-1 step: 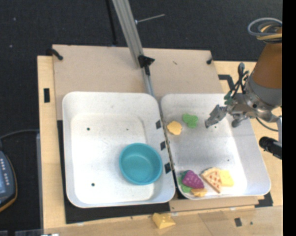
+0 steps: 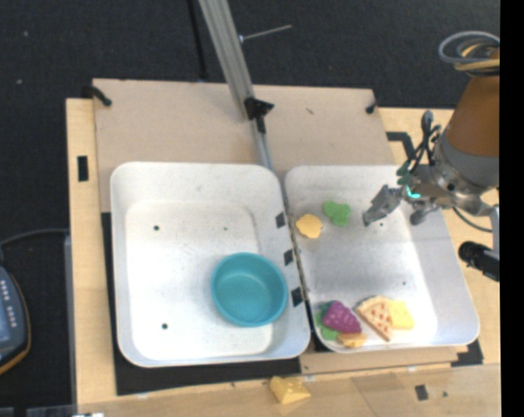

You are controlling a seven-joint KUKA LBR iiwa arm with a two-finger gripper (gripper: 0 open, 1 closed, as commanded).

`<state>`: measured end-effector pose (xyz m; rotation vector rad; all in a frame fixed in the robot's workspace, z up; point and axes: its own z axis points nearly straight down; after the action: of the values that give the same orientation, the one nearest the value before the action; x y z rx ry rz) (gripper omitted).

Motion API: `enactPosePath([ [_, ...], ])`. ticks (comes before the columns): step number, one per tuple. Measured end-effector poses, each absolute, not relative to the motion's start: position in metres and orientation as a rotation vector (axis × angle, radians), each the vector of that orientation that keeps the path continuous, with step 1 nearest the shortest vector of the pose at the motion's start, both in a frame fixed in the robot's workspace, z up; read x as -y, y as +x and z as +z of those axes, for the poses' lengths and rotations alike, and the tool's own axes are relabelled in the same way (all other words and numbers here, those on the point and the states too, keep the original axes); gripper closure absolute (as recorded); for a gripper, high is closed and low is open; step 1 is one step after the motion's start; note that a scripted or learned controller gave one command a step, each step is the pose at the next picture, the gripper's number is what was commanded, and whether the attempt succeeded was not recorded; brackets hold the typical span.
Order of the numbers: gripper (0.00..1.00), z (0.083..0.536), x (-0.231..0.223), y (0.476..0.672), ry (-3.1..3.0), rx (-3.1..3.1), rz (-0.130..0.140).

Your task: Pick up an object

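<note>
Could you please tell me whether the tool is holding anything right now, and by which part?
Nothing is held: the tool hangs open above the right bin, with nothing between its fingers.

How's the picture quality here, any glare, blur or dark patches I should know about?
In the camera view, light is even and soft, with faint shadows; the white bins look bright but show no harsh glare. The whole frame is slightly soft and grainy, so the gripper and the small toys lack fine detail. The floor around the bench is very dark.

Yellow scrap — below the bins
</note>
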<state>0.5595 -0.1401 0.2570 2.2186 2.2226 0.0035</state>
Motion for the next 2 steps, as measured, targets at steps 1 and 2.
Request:
enactPosePath([
  [1,0.00,0.209,0.134,0.564,2.223,-2.222,-0.005],
  [2,0.00,0.147,0.131,0.558,2.224,-2.223,-0.007],
])
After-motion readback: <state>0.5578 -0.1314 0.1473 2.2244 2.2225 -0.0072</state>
